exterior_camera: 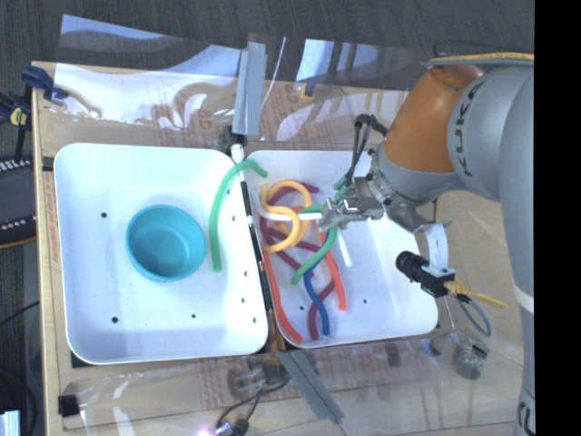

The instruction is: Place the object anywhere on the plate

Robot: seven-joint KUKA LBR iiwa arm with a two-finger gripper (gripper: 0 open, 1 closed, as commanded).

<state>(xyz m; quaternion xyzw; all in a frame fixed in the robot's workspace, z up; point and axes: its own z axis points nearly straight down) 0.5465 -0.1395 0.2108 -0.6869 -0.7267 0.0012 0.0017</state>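
The arm [463, 125] reaches in from the right over the right bin [399, 307], with its gripper [338, 212] low above a tangle of soft coloured ropes. Whether the gripper is apart or together cannot be told, since it is small and mixed in with the ropes. Directly at the gripper lies a green rope [318, 252], running from beside the gripper down and to the left across the pile; it seems to touch the gripper, but a hold on it cannot be made out. Just left of the gripper is an orange loop [289, 209], with a white piece [304, 214] crossing it toward the gripper. Below these lie dark red ropes [292, 260], a blue rope [315, 305] and a red rope [283, 309] near the bin's left wall. In the left bin [100, 334] stands the plate [165, 242], a teal round dish, well apart from the gripper. A second green rope [221, 212] curves from the wall between the bins down into the left bin, ending just beside the plate's right edge. Both bins rest on the bench [481, 243].
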